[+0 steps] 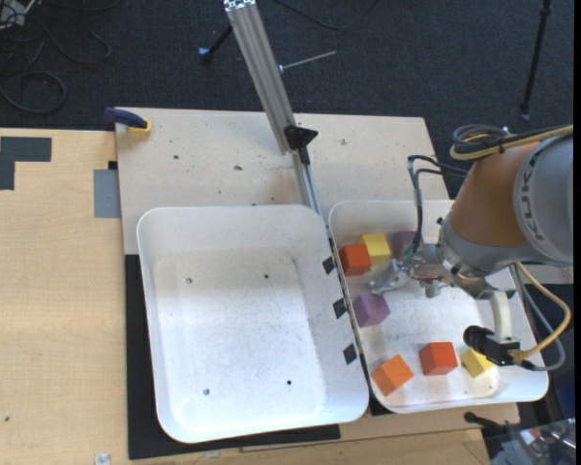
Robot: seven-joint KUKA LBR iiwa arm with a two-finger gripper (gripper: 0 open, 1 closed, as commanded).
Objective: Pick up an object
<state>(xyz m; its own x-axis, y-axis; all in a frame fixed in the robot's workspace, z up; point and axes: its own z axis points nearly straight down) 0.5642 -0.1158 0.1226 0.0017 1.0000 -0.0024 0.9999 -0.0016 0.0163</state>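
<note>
The pincer (392,277) is low inside the right-hand shallow white bin (523,387), close to the left wall, its metal tips aimed toward the divider between the two bins. Whether the tips are apart or together I can't tell from this slanted overhead view.

Nearest target looks like the small purple cube (371,309), sitting just below and slightly left of the pincer, near it but seemingly not between the tips. Up and left, the red-orange cube (354,258) and the yellow cube (376,248) sit touching each other, also near.

The grey arm with its orange band (484,206) comes in from the right, wrist bent down over the bin's upper half.

A short move down-left looks like what matters next.
</note>
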